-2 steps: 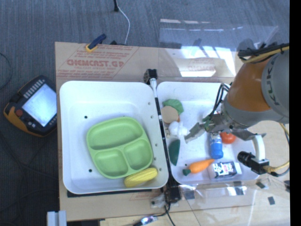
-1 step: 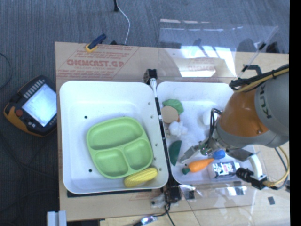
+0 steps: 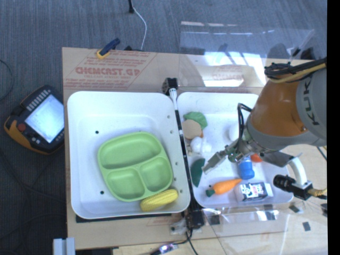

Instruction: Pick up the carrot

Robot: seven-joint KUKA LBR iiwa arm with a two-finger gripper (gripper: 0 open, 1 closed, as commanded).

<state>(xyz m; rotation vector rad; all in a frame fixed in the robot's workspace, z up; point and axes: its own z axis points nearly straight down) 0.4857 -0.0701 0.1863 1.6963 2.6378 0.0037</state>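
Arm (image 3: pixel 281 116) is reached over right bin (image 3: pixel 223 102). Tool (image 3: pixel 226 157) hangs just above carrot (image 3: pixel 226 186), nothing clamped; finger state cannot be told. Carrot lies near front wall, beside carton (image 3: pixel 254 191); a crosswise descent is advised.

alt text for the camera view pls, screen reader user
The arm's tool hangs low in the right bin, above and apart from the carrot lying near the bin's front edge beside a small carton. The left bin holds a green tray and a corn cob.
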